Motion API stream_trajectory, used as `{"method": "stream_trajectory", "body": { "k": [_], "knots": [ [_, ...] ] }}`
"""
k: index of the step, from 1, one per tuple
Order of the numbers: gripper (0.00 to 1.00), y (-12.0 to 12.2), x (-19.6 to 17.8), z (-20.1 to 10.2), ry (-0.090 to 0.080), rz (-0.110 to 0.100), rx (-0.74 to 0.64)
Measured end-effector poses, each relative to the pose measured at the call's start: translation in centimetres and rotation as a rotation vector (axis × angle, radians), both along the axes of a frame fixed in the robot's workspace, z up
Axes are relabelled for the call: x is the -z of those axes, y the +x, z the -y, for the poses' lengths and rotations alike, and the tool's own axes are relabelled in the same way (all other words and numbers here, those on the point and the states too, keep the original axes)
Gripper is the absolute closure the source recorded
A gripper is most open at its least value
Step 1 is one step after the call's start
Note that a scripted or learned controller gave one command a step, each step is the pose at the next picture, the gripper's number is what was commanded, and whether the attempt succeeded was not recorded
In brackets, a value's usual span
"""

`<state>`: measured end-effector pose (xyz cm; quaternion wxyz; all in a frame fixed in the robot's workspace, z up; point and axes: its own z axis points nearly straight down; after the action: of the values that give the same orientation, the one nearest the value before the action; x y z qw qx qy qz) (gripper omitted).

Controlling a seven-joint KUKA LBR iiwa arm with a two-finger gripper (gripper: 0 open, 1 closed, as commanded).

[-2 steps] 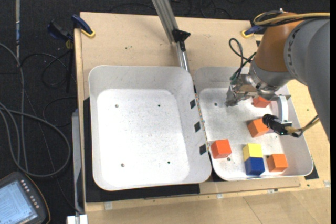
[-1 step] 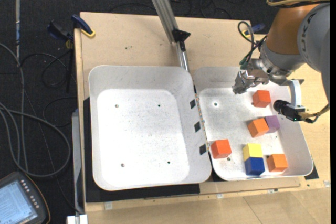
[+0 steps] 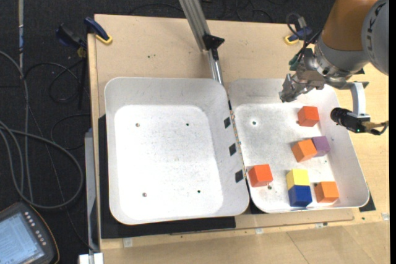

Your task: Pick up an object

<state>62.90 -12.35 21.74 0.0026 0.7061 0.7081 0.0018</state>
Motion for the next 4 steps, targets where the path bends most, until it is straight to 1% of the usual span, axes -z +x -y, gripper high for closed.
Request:
{"method": "stream_trajectory", "body": {
  "k": [1, 2, 3, 4],
  "knots": [
    [1.0, 0.2, -5.4, 0.0, -0.001, 0.001, 0.0],
    [1.0, -0.7, -5.2, -6.0, 0.002, -0.006, -0.005],
    [1.0, -1.5, -5.0, -11.0, 0.002, -0.008, -0.005],
    [1.0, -3.6, -4.4, -15.7, 0.003, -0.009, -0.005]
  ]
}}
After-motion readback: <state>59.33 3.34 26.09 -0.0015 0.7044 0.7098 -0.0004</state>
